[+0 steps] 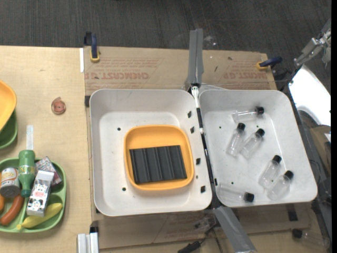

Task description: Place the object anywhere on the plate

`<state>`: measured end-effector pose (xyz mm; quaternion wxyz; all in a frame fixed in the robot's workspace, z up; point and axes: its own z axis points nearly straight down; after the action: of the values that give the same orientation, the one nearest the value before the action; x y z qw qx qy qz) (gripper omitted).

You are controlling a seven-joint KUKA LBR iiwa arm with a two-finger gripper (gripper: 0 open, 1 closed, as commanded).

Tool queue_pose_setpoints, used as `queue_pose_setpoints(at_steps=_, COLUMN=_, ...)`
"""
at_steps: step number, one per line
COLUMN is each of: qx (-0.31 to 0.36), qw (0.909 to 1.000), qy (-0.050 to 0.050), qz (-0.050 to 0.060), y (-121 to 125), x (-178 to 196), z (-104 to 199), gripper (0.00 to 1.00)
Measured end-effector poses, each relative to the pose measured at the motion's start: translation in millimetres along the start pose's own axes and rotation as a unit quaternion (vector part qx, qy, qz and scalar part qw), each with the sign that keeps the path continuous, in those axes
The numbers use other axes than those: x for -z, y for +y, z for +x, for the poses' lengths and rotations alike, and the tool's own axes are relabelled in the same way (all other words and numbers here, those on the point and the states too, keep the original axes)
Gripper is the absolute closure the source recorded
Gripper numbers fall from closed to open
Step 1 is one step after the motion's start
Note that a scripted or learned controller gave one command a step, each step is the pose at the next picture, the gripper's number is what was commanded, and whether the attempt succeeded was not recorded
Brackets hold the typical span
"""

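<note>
An orange square plate sits in the middle of the left white bin. A black ribbed rectangular object lies flat on the plate, covering most of its inside. Several clear vials with black caps lie scattered in the right white bin, among them one near the back, a pair near the middle and one at the front.
On the wooden bench left of the bins stands a green tray with toy food and a small bottle. A yellow bowl is at the far left edge. A grey metal bar rises between the bins at the back.
</note>
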<state>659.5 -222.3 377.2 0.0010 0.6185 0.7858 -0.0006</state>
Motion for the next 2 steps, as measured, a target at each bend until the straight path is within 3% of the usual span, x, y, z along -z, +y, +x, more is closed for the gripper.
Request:
queue_pose_setpoints(at_steps=1, qx=0.113, qw=0.9936, qy=0.000, qz=-0.001, y=-48.6, x=-0.9, z=11.2, gripper=0.00)
queue_pose_setpoints(at_steps=2, qx=0.284, qw=0.9588, qy=0.001, qz=-0.001, y=-91.9, x=-8.9, z=22.0, gripper=0.00)
